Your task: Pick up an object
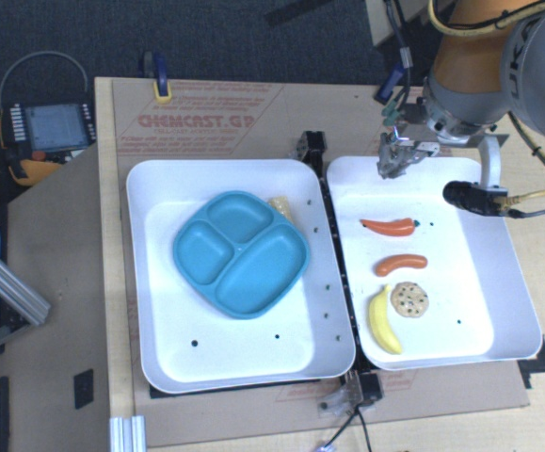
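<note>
Over the far edge of the right bin (526,299), the claw (396,163) hangs with its tip pointing down, and nothing is between its fingers. Whether those fingers are apart or together cannot be told at this size. Above it, the grey wrist and orange band rise toward the top right corner of the view, so the arm (484,45) leans in from the right, bent over the bin's far end.

No pick has happened yet, judging by how things lie. Four items rest on the right bin's floor, all well short of the claw. Nearest it is a red chili (388,225), toward the middle. Next comes a sausage (401,265). Toward the near edge lie a cookie (409,299) and, touching its left side, a banana (382,321).

The left bin (159,347) holds a blue divided plate (241,265), with a small pale item peeking out at its far right rim.

Descent, grasp and lift all remain.
</note>
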